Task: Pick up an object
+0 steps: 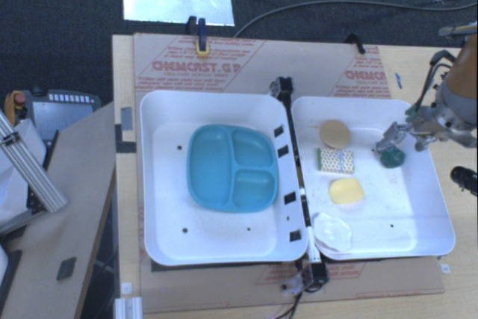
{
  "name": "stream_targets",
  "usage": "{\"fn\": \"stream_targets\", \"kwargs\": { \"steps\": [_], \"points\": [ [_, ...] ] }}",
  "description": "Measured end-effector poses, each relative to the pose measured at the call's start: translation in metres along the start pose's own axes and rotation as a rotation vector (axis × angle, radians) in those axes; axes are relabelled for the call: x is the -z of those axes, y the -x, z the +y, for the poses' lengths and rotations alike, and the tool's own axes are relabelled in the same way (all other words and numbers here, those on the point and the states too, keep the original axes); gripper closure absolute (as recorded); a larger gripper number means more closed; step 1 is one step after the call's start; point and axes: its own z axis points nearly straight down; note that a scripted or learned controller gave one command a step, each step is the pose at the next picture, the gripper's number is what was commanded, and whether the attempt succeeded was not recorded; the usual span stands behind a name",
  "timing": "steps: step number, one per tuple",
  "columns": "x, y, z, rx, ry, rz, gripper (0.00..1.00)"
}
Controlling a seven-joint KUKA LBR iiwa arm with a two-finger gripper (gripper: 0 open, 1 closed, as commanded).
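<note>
My gripper [402, 145] is over the right bin [426, 235], near its far right side, and its fingers [387, 138] are spread open. A small dark teal object [392, 158] lies on the bin floor just below and between the fingertips, and nothing is gripped. To the left of it in the same bin are a tan round disc [335, 134], a green-and-white patterned block [335, 159], a yellow lump [346, 190] and a white crumpled object [332, 232].
The left bin [160, 235] holds a blue divided plate [231, 167]. A black clamped divider [293, 168] runs between the bins. The arm's grey wrist [457, 108] comes in from the right over the bin wall.
</note>
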Motion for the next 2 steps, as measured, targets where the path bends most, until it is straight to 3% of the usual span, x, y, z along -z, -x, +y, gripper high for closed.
{"fn": "stream_targets", "kwargs": {
  "steps": [1, 2],
  "points": [
    [0.007, -0.001, 0.003, 0.003, 0.012, -0.003, 0.0],
    [-0.046, -0.011, 0.002, 0.005, 0.009, -0.002, 0.0]
  ]
}}
